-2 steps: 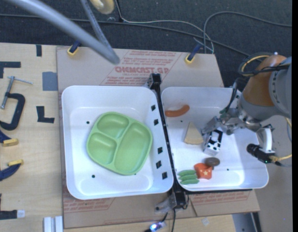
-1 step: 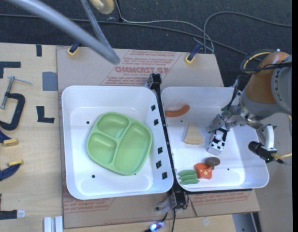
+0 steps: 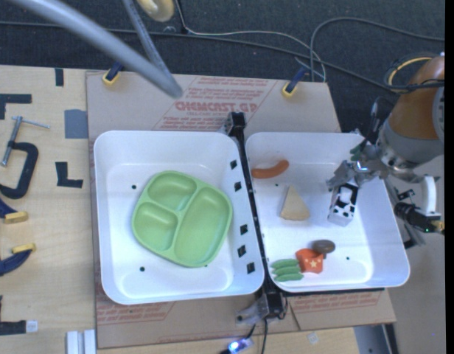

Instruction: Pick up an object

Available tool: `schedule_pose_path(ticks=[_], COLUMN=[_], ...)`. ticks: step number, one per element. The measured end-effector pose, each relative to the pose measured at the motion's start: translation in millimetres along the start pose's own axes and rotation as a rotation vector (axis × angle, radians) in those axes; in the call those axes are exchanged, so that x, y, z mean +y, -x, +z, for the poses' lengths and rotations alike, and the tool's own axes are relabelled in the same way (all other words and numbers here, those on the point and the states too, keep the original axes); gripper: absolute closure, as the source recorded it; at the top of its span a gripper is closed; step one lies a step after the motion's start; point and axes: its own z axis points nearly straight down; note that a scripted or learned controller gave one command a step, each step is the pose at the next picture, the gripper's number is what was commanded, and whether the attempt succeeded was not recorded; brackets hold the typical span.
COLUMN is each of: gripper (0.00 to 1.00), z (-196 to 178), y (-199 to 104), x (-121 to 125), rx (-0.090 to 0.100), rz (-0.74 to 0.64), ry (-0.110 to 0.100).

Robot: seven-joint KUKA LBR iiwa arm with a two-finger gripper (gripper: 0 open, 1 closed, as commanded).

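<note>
Pale wedge lies mid-floor in the right bin, near the gripper, which hangs to its right. How open the gripper is cannot be told, and nothing shows in its hold. It looks like the approach stage. The next move calls for centring over the wedge, then descending.

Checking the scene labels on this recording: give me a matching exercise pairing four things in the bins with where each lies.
Things: 1 green divided plate; 2 sausage; 3 pale wedge; 4 green pea pods.
Places, as the camera sees them: A right bin, near edge; B left bin; C right bin, far end; D right bin, middle.
Pairs: 1-B; 2-C; 3-D; 4-A.
</note>
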Motion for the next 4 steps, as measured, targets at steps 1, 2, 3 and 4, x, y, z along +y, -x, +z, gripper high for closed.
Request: schedule_pose_path(ticks=[1, 2, 3, 4], gripper=[1.00, 1.00, 1.00, 1.00], z=[-60.3, -65.5, -66.0, -74.9], y=[-4.2, -4.8, -64.1, -116.5], x=[-5.2, -4.8, 11.7, 20.4], rx=[-0.001, 0.001, 0.002, 0.001], rz=[0.000, 0.000, -0.005, -0.004], ry=[0.001, -0.003, -0.003, -0.004])
